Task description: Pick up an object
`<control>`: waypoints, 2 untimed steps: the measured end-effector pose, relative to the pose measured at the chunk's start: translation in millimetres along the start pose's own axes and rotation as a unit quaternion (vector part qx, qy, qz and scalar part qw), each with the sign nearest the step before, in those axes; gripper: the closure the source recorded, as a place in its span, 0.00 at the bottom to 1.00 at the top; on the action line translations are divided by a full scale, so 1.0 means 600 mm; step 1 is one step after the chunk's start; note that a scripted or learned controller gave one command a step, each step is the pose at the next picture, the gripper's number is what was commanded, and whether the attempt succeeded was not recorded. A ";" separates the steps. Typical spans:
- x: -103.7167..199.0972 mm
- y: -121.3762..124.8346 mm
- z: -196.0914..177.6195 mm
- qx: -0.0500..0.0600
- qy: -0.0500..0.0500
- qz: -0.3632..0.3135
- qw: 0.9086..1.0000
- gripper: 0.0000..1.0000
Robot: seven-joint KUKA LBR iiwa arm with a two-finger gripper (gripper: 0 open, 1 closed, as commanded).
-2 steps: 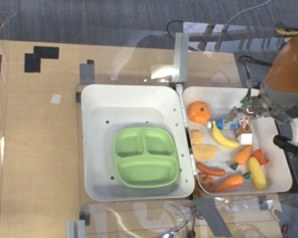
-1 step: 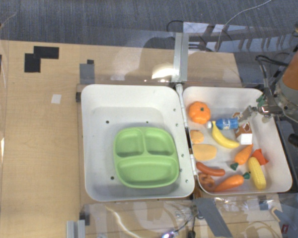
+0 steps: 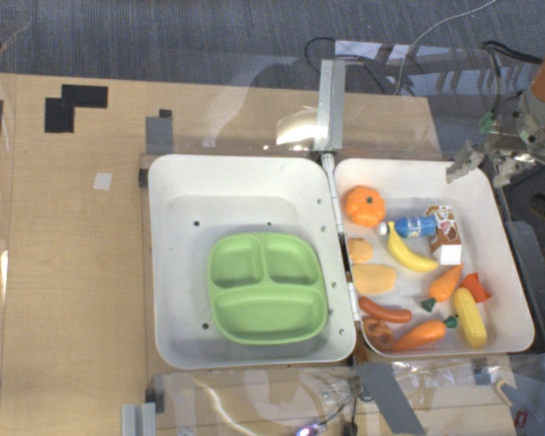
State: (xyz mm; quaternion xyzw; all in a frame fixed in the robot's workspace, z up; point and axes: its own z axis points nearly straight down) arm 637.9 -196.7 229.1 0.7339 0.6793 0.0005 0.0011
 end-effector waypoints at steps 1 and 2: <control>0.011 -0.067 0.215 0.000 0.000 -0.012 1.000 0.00; 0.012 -0.065 0.204 0.001 0.001 -0.013 1.000 1.00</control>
